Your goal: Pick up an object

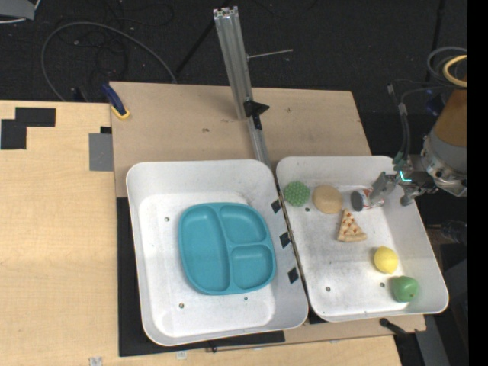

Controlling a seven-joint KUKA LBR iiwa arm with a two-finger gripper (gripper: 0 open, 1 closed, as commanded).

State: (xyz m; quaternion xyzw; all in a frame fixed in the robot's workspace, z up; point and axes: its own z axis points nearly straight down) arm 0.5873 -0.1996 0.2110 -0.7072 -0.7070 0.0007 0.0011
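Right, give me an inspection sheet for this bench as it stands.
Surface: wooden bench bearing left bin and right bin.
Job's things: in the right bin, green bumpy ball, tan round piece, pizza slice, lemon, green apple.
Clutter: teal divided tray in the left bin.
Hand: hand low over the right bin's upper edge; fingers unclear.
Cables: black loops on the floor.
Surroundings: metal post.

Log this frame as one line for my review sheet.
gripper: over right bin, near its upper right | holding: nothing seen | nearest: grey object | teal tray: left bin
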